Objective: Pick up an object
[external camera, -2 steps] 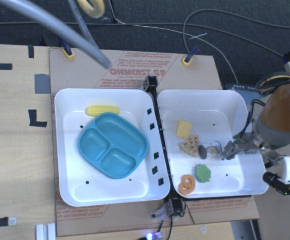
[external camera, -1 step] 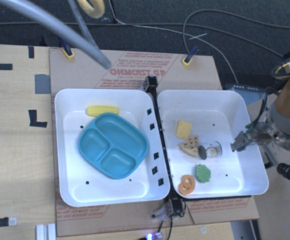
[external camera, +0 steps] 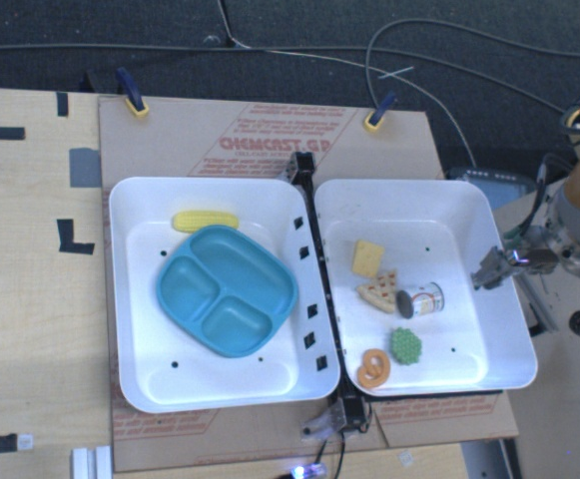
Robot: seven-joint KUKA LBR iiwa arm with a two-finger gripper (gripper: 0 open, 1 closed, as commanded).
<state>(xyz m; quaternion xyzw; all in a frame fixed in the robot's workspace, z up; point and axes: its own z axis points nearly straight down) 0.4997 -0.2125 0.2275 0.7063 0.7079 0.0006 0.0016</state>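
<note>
- My claw [external camera: 493, 267] hung at the right rim of the right bin [external camera: 504, 297], just over its wall, with my grey arm [external camera: 569, 238] trailing off behind it toward the edge of the view.
- I could not tell from this slanted look how the claw stood, parted or closed; it was small and dark against the rim, and nothing showed in it.
- Nearest to me, a short way inward from the claw, lay a small clear jar with a dark lid [external camera: 421, 300] on its side on the bin floor, apart from the claw.
- Touching that jar on its far side from me sat a pizza-slice toy [external camera: 379, 292], tan with red spots.
- Just past that, a little further up the bin, lay a yellow cheese-like block [external camera: 367, 257].
- Down from the jar, toward the near end of the bin, sat a green bumpy piece [external camera: 405, 346], and beside it, closer to the divider, an orange pretzel-like ring [external camera: 374, 367].
- Beyond the dark divider [external camera: 314, 277] that ran between the two bins, well apart from my claw, the left bin [external camera: 135, 297] held a blue sectioned plate [external camera: 228, 289].
- Farthest from me, just behind that plate, lay a yellow corn cob [external camera: 206, 221].
- Both bins rested on a cardboard sheet [external camera: 270, 138] clamped to the bench.
</note>
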